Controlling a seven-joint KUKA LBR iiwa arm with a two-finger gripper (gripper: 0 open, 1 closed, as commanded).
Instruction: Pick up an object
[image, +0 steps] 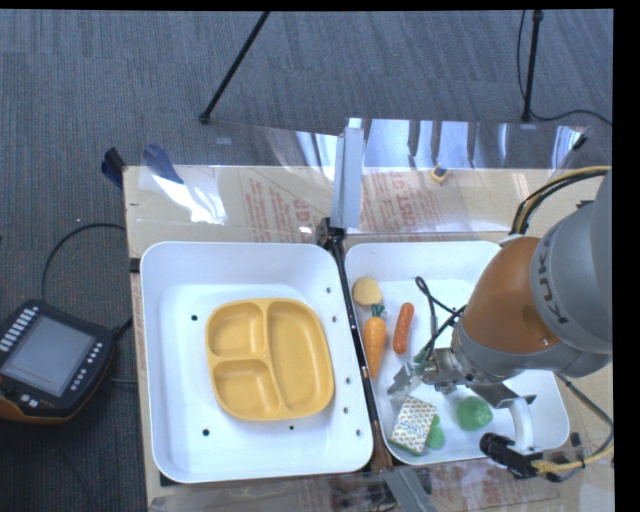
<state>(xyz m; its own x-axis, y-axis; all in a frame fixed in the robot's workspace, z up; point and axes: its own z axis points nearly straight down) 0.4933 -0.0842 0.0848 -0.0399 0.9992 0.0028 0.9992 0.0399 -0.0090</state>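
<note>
Grey carpet around desk (250, 200). Left bin (170, 300): yellow divided plate (268, 357). Right bin (440, 255): carrot (374, 338), sausage (403, 327), potato (367, 291), sponge (414, 424), green ball (474, 412). Fingers (425, 375) over sponge; spread impossible to tell.

The arm (545, 300) runs off the frame's right edge and hides much of the right bin (470, 248); its wrist covers the green ball's (474, 412) top.

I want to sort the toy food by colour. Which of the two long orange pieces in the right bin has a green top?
The carrot, left of the plain sausage-shaped piece, has green leaves at its upper end.
</note>
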